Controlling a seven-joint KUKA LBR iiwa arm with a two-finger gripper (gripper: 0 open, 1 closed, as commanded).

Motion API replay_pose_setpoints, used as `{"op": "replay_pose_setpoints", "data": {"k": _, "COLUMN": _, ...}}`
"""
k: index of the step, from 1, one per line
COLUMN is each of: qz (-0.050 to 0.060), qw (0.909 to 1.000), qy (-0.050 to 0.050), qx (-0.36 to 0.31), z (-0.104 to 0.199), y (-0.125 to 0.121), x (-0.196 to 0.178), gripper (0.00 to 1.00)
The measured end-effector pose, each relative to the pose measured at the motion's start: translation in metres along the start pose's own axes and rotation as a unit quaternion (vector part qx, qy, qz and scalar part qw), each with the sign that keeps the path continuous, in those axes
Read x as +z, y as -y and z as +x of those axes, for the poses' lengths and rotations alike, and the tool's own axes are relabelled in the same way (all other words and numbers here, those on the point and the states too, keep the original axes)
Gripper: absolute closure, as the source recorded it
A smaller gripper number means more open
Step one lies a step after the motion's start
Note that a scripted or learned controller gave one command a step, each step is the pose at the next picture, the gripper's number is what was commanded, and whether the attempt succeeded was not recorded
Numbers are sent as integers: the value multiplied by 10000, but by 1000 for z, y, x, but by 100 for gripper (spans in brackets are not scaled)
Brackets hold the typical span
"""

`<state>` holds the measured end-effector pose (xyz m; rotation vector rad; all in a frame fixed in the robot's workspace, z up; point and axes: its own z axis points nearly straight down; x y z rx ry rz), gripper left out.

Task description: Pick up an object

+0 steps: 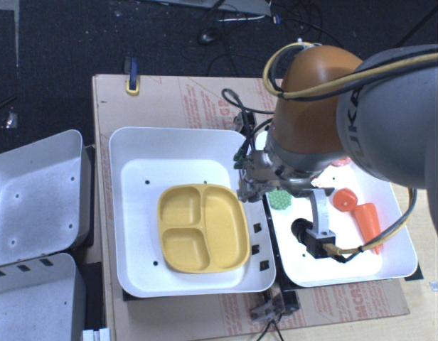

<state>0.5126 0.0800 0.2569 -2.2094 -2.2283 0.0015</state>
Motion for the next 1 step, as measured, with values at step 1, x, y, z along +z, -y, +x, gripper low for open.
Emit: {"op": "replay_pose_setpoints", "data": {"k": 1, "qz": -7, "qw": 10000, "qy": 8, "qx": 36, "z": -3, "y": -1, "x": 0, "gripper": 0}}
